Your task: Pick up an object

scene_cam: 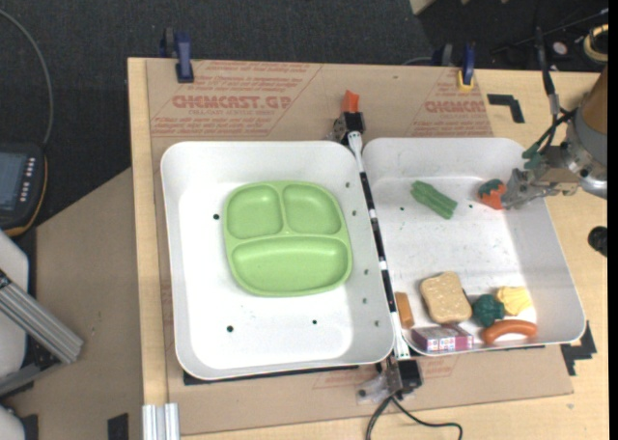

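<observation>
Arm low over right bin [541, 235], tool [510, 192] beside orange-red piece [491, 195].

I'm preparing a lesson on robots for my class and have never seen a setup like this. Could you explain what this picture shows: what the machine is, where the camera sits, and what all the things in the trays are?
The picture comes from one camera fixed above a bench, looking down at a slant. On the bench sit two shallow white bins. The left bin holds a green divided plate. The right bin holds small toy foods: a green pickle-like piece, a slice of toast, a dark green piece, a yellow piece, an orange-red sausage shape and a small pink-and-white box.

The machine is a robot arm reaching in from the right. Its gripper, a two-finger claw, is low at the right bin's far right side, right by a small orange-red object. Whether it actually grips that object is too small to tell.
</observation>
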Controlling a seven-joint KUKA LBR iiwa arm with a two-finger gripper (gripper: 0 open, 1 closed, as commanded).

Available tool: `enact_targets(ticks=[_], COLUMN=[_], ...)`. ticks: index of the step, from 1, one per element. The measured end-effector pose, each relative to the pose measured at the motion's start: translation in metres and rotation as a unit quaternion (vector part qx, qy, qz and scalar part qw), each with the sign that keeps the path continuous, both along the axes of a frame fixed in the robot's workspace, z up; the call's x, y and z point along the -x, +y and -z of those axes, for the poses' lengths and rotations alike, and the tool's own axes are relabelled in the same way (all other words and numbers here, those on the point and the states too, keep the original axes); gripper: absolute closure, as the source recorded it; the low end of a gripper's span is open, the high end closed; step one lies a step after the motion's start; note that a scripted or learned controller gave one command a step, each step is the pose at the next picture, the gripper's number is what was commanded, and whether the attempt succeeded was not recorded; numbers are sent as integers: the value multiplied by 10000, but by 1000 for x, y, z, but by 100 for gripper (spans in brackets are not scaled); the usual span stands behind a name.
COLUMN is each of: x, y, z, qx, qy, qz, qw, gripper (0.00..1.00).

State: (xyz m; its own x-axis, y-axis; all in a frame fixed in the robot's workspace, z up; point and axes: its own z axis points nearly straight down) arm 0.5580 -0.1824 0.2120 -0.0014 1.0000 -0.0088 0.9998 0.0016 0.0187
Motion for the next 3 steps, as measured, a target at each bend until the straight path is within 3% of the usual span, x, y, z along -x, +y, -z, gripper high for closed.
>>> enact_targets(ticks=[1,2,3], x=[-78,-74,-78], y=[-8,-8,-36], z=[13,13,132], qx=[-24,-34,-127], qy=[51,83,109], qz=[-11,3,-1], qw=[10000,10000,9999], gripper=[100,0,0])
